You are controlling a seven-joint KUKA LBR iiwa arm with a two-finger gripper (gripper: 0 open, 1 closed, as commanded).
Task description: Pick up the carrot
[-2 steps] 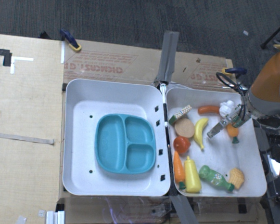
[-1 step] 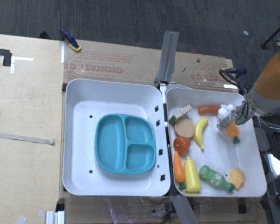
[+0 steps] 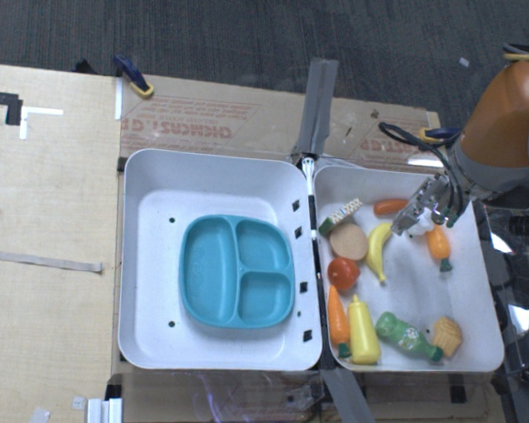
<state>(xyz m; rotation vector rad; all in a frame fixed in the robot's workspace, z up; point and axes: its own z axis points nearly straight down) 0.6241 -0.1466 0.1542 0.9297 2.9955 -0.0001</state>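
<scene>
Gripper (image 3: 426, 212) sits over the upper right part of the right bin (image 3: 476, 309), and from my seat I cannot tell how it is set; the metal end is a blur against the white floor. Just below and to its right lies a small carrot (image 3: 438, 243), orange with a green tip, near the tool but not in it. I see a red-orange sausage-like piece (image 3: 391, 207) to the gripper's left, then a banana (image 3: 378, 250), a tan round piece (image 3: 348, 242) and a tomato (image 3: 343, 272). Along the bin's left wall lies a longer orange carrot-like piece (image 3: 337, 319), touching a yellow bottle (image 3: 363, 331). A green bottle (image 3: 407, 337) and a waffle-textured item (image 3: 447, 335) lie near the front. The left bin (image 3: 141, 269) holds a blue divided plate (image 3: 239, 272).
</scene>
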